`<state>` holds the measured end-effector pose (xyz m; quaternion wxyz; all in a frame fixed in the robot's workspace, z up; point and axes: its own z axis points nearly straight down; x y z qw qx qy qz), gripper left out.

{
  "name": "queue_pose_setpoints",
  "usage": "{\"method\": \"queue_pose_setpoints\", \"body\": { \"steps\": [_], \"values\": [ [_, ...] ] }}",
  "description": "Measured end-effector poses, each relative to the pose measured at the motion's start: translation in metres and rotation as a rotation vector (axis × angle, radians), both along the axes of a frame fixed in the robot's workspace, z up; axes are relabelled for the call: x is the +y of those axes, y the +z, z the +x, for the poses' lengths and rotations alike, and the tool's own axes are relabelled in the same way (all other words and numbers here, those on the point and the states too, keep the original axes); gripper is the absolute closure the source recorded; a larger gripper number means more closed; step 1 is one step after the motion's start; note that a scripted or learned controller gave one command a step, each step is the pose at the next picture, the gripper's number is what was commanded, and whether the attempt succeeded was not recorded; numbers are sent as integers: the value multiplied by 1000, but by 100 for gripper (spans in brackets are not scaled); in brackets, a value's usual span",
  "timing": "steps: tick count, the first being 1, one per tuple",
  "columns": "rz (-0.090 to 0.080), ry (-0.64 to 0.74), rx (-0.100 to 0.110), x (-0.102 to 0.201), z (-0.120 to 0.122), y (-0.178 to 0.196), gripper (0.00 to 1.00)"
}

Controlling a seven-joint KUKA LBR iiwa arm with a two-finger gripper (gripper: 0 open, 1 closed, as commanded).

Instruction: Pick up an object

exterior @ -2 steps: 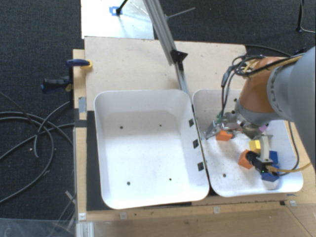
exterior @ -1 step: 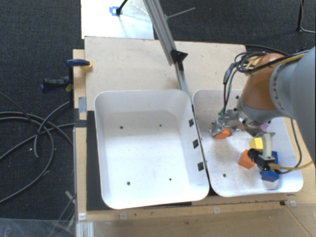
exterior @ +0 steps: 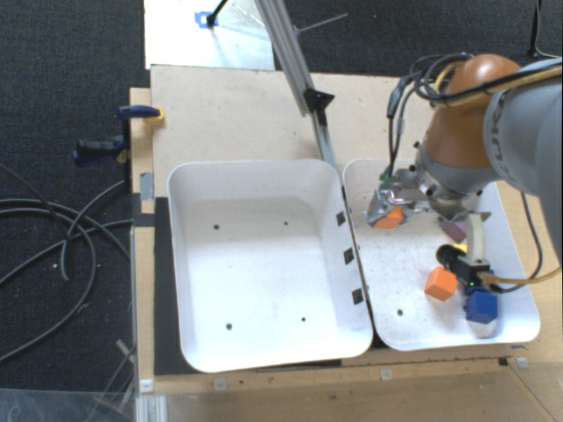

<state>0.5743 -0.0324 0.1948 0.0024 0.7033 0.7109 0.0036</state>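
Bright, even overhead light, soft shadows inside the white bins [exterior: 264, 176], slightly grainy but sharp.

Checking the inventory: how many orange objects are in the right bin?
2. One orange object at the gripper near the bin's left wall; one orange block beside the blue block. The arm may hide others.

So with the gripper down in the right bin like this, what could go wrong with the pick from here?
The gripper sits at an orange object close to the right bin's left wall, so a lift might scrape that wall or slip off. Whether the object is really between the fingers cannot be told, so the arm may come up with nothing. The purple piece lies just beside the wrist and could get nudged.
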Motion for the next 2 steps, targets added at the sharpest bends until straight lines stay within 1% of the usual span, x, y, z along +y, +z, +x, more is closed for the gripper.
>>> {"method": "queue_pose_setpoints", "body": {
  "steps": [1, 2],
  "values": [
    [2, 4, 3, 101, 33, 33, 100],
    [-3, 1, 7, 94, 32, 42, 100]
  ]
}}
